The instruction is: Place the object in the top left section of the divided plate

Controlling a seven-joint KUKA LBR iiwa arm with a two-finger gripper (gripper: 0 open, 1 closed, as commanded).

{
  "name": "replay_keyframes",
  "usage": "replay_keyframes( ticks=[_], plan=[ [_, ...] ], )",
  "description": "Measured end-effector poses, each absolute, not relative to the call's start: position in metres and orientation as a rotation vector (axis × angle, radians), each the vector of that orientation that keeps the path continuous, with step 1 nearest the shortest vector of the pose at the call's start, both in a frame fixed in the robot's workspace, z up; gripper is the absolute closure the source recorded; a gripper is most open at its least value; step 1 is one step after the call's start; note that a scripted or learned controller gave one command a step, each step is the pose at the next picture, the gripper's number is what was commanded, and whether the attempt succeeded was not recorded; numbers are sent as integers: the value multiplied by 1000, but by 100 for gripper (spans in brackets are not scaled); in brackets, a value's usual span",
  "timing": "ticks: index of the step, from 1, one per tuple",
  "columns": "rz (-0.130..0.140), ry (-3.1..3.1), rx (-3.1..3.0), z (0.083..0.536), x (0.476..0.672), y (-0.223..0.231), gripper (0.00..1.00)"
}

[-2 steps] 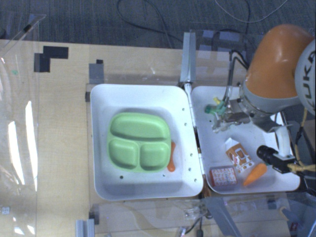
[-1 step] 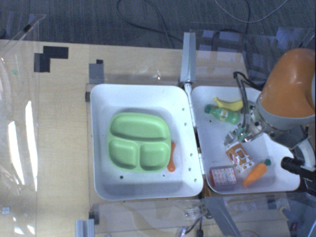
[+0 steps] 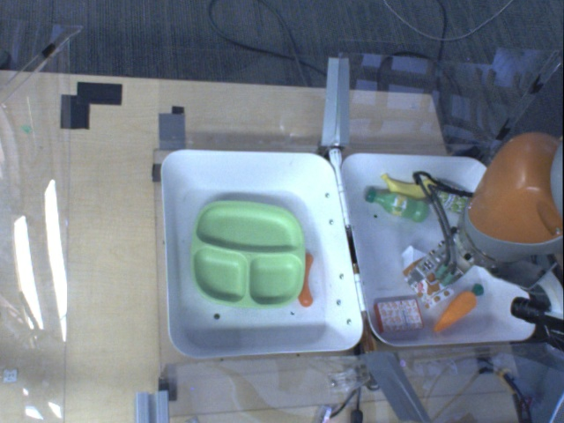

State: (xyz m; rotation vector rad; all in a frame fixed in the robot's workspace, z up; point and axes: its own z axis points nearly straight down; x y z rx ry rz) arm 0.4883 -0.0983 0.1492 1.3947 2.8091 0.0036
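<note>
The fingers (image 3: 438, 267) hang low in the right bin; whether open or shut, I cannot tell. Just beside them lies a toy carrot (image 3: 456, 311), likely light, stiff, slippery: best gripped mid-body.

Light green divided plate (image 3: 248, 253), white bins (image 3: 181, 263), orange carrot (image 3: 454, 310), green bottle (image 3: 398, 204), orange-banded grey arm (image 3: 520, 199), tan bench (image 3: 97, 263)

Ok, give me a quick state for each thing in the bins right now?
Plate: upright in the left bin, sections bare.
Left carrot: lying beside the plate's right edge, not on it.
Bottle: lying on its side in the right bin.
Right carrot: lying flat, right bin.
Box: lying flat, right bin.
Gripper: low over the right bin.
</note>
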Motion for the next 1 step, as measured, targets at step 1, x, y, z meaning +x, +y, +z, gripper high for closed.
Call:
replay_keyframes(
  ticks=[1],
  plan=[
    [6,2910,1164,186,489,-24,100]
  ],
)
